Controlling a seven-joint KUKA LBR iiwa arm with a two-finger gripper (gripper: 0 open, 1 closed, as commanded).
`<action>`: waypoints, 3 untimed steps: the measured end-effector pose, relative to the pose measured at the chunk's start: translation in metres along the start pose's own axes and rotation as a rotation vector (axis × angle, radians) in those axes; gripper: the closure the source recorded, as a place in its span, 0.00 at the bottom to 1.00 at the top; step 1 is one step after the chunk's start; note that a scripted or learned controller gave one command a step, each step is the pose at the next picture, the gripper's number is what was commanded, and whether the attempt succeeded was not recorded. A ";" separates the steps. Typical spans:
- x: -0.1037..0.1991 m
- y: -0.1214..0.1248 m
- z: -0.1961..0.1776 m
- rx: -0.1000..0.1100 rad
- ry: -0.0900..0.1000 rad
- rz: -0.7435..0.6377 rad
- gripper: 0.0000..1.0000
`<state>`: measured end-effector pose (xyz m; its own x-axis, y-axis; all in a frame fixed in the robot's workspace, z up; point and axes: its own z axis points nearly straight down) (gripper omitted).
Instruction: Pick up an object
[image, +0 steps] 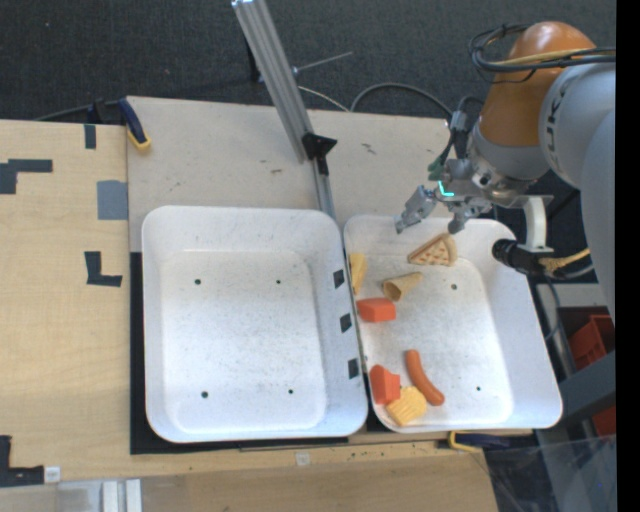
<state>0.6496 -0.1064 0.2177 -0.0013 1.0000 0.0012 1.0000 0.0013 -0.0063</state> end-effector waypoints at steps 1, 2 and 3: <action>0.000 0.001 -0.003 -0.004 -0.001 -0.001 0.00; -0.008 -0.005 0.056 0.001 -0.002 0.001 0.00; -0.007 -0.007 0.100 0.001 -0.002 0.000 0.00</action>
